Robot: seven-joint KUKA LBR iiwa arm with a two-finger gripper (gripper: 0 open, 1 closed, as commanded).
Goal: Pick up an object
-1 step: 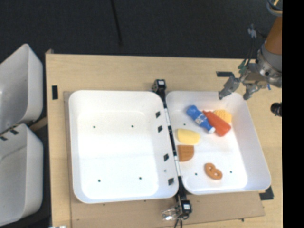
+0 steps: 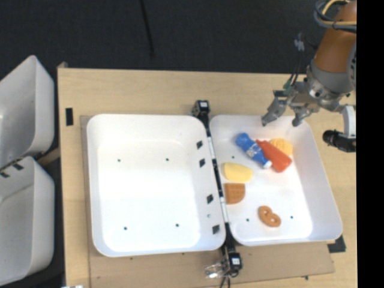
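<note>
Your fingers [image 2: 281, 116] stand apart and empty over the far edge of the right bin [image 2: 321, 179]. The red bottle [image 2: 274, 156] lies just below them, toward the camera, its long axis running diagonally between blue bottle [image 2: 250, 147] and yellow piece [image 2: 282, 145].

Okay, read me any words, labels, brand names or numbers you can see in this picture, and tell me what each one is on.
No text can be read here.
Blue bottle: it has a pale patch that may be a label, too small and blurred to read.
Red bottle: no lettering can be made out.
White bins: only small dark dots and clips, no signs.
</note>
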